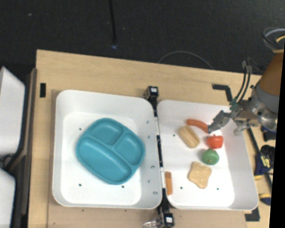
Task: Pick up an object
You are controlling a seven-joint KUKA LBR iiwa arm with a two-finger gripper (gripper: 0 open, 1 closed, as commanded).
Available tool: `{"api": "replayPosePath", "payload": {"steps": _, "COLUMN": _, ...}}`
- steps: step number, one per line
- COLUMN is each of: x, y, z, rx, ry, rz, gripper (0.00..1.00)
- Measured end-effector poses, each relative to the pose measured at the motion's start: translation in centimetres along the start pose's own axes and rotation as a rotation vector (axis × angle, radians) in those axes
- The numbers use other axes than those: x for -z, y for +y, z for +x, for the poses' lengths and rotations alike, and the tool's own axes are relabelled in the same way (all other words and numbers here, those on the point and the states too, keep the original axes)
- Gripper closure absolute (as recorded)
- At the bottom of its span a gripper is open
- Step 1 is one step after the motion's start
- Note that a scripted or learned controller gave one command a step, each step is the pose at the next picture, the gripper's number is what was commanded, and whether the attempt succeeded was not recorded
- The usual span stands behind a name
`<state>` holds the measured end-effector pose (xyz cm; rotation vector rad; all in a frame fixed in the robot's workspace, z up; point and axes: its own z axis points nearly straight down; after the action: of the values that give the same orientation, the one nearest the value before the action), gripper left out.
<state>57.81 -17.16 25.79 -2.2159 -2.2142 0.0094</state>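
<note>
- Step in hand, as I judge it: approach. The end effector (221, 122) hangs over the upper right part of the right bin (242, 194), with nothing lifted yet.
- Candidate objects, all lying in the right bin: an orange-red sausage-shaped piece (196, 124) nearest the end effector; a tan bread-roll shape (189, 137) just below it; a red tomato-like piece (215, 141); a green round piece (210, 156) just under the red one; a pale toast-shaped piece (199, 174) lower down; a small orange stick (168, 183) by the bin's left wall.
- The left bin (60, 178) holds a teal divided plate (110, 150), well apart from the arm.
- End effector: one dark finger shows slanting down-left, its tip close to the right end of the sausage-shaped piece and above the red piece. A second finger cannot be made out, so how far it stands open I cannot tell. Nothing is visibly caught in it. Whether the tip touches the sausage piece or hovers just over it is unclear from this angle.
- Next move, judged: settle on one target. The sausage piece or the red piece are closest. Centre over it, then descend to the bin floor.
- Risk: the red, green and roll-shaped pieces sit close together, so a descent slightly off could nudge a neighbour instead of bracketing one item.
- The worktop (96, 72) around the bins is light wood.
</note>
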Motion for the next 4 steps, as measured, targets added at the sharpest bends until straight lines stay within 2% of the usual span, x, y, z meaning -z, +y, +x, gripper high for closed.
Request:
{"api": "replayPosePath", "payload": {"steps": 1, "x": 0.7, "y": 0.2, "z": 0.0, "rx": 0.002, "ry": -0.002, "rz": -0.013, "gripper": 0.00}}
{"api": "replayPosePath", "payload": {"steps": 4, "x": -15.4, "y": 1.2, "z": -0.9, "rx": -0.003, "ry": -0.005, "rz": -0.009, "gripper": 0.00}}
